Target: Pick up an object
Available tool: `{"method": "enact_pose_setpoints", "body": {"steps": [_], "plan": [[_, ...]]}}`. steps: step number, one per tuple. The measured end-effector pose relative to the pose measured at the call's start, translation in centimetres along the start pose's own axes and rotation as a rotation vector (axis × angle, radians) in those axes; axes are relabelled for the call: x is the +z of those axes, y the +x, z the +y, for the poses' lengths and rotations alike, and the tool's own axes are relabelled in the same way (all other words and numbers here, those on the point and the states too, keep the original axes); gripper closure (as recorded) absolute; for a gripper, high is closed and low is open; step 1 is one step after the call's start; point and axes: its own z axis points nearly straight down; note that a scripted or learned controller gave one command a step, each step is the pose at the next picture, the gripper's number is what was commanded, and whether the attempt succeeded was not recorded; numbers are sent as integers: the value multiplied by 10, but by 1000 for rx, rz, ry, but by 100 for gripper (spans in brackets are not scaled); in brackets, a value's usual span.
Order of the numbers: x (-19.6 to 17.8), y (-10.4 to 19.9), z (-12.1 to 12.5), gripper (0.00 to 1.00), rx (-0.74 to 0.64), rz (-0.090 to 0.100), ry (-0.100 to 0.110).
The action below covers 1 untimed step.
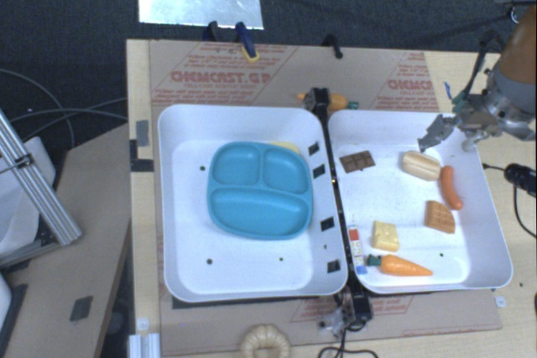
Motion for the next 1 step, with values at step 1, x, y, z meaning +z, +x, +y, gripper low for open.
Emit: {"method": "enact_pose_setpoints", "body": {"steps": [1], "plan": [[-6,0,2,0,-2,-2,-10]]}}
